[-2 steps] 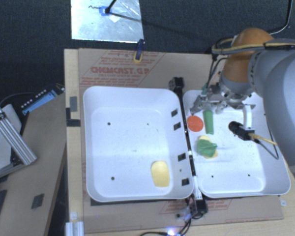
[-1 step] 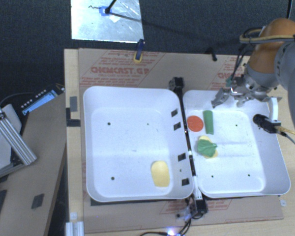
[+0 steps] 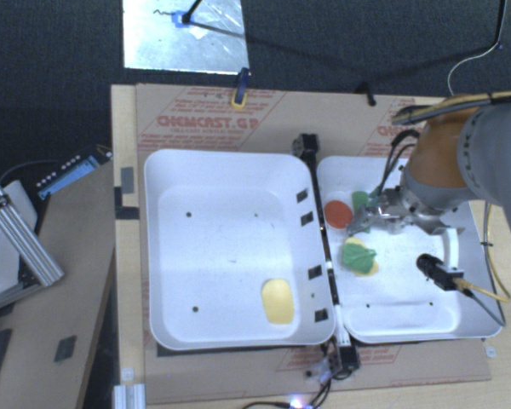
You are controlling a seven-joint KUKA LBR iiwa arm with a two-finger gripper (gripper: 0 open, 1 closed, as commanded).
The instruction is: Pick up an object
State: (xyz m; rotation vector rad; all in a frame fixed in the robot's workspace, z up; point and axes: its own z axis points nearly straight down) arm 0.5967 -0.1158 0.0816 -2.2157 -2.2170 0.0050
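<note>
Two white bins on cardboard-covered bench, dark carpet.

The brown board with red printed letters lies under two white bins. A yellow and blue clip sits on the far edge of this board. Beyond the board, a shiny silver sheet lies on dark carpet. Left of the board stands an aluminium frame.
</note>
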